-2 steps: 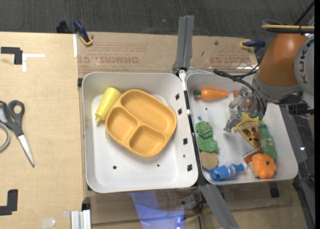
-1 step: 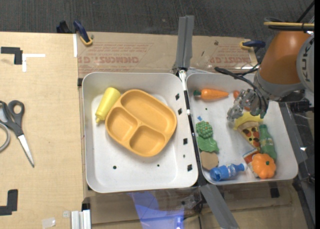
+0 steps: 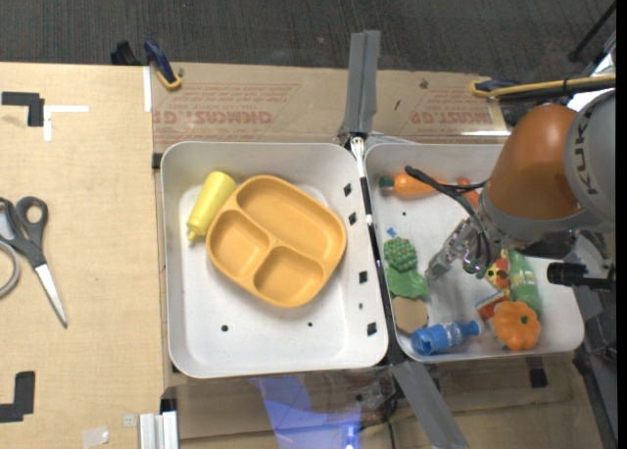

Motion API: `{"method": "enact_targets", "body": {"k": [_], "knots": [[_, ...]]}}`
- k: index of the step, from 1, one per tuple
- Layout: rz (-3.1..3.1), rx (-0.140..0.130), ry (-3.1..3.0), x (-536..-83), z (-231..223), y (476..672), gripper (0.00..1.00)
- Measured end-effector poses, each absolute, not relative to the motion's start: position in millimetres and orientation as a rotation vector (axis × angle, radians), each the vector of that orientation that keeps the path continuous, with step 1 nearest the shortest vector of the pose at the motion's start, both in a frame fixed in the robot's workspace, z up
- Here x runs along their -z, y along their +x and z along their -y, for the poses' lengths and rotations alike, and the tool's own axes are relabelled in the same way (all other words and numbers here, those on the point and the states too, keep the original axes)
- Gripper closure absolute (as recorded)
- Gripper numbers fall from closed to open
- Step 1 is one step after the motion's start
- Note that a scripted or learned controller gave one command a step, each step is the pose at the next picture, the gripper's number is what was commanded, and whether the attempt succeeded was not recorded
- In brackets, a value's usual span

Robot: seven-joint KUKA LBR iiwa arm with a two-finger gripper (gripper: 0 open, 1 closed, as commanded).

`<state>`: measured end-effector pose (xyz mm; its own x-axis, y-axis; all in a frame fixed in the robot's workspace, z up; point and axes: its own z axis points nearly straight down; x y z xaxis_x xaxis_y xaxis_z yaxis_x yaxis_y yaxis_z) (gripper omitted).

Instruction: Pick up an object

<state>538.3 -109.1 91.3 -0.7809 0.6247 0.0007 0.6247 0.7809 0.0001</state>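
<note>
Nearest the camera, a blue bottle [image 3: 443, 336] and an orange pumpkin [image 3: 516, 324] lie along the front of the right bin [image 3: 411, 155], with a green toy [image 3: 402, 259] just beyond them by the divider. Above the middle of that bin hangs the gripper [image 3: 460, 253], though whether it is spread or pressed together cannot be told. Farther back lies a carrot [image 3: 423, 185], while the left bin [image 3: 265, 357] holds a yellow tray [image 3: 276, 239] and a yellow bottle [image 3: 210, 204] beside it.
</note>
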Motion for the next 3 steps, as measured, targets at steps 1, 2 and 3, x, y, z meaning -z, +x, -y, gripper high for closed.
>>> {"method": "enact_targets", "body": {"k": [1,2,3], "knots": [[2.964,0.0,-1.04,-91.4,109.3,538.4,0.0],[2.978,0.0,-1.016,-93.5,146.4,606.2,0.0],[2.984,-0.002,-1.011,-103.8,146.4,607.4,1.0]]}}
